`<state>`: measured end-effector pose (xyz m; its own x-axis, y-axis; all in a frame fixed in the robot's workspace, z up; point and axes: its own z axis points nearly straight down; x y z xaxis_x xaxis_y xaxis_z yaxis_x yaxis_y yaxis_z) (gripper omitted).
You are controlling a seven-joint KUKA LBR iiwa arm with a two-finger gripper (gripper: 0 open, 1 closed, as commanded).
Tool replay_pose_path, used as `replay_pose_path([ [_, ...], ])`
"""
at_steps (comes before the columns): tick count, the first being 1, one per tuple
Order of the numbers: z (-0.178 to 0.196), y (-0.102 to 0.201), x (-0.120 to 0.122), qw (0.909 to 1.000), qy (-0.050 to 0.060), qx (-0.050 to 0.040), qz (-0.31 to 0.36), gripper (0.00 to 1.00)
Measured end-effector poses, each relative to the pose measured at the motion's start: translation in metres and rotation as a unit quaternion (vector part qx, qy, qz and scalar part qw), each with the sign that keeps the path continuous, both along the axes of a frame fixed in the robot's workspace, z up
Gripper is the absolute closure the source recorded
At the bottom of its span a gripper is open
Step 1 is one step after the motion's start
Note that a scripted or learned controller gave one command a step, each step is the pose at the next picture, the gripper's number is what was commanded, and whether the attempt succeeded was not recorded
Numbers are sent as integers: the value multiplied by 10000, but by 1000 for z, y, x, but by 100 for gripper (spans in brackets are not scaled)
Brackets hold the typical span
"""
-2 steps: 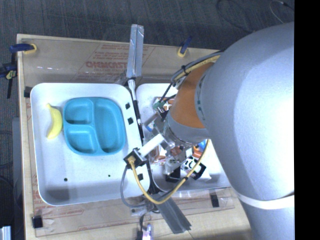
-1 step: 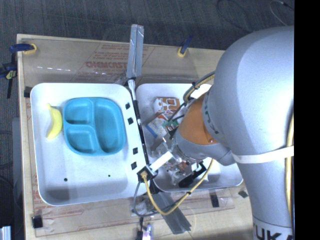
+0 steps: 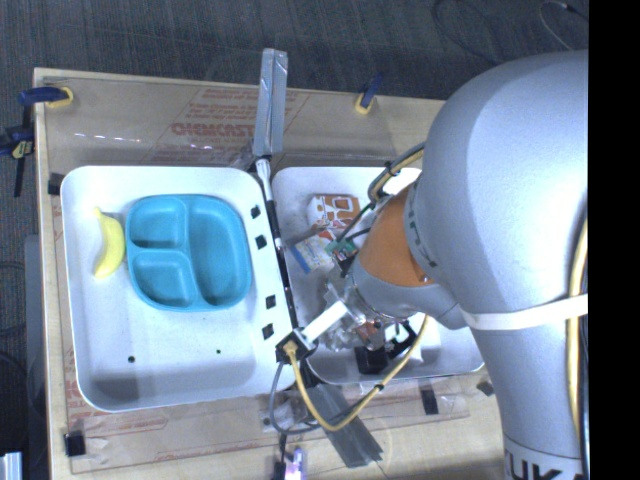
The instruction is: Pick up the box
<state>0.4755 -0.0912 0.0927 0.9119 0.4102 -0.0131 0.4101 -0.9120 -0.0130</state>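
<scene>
- Box (image 3: 333, 211) lies at the far end of the right bin (image 3: 300, 190), white with orange print, partly covered by the arm (image 3: 500, 198). Just near of it sits a smaller packet (image 3: 308, 256).
- Arm comes in from the right and hangs low over the right bin; the orange band (image 3: 392, 248) is over the bin's middle.
- Pincer (image 3: 352, 330) is down at the near end of that bin, among cables and a white bracket. Cannot tell whether it is apart or together; nothing is seen between its tips.
- Left bin (image 3: 90, 368) holds a blue tray (image 3: 190, 250) and a banana (image 3: 108, 244); neither belongs to the task.
- Judgement: pincer sits near of the box, not over it. To do the step well, lift clear, shift toward the far end, centre over the box, straddle its shorter side, then descend without catching the packet.
</scene>
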Motion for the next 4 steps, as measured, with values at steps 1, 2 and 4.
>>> replay_pose_path([
  [1, -6, 2, 92, 10000, -24, -7, 50, 100],
  [2, -5, -61, 19, 9957, -44, 6, 927, 100],
  [4, -7, -43, 113, 9846, 169, 103, 1739, 0],
])
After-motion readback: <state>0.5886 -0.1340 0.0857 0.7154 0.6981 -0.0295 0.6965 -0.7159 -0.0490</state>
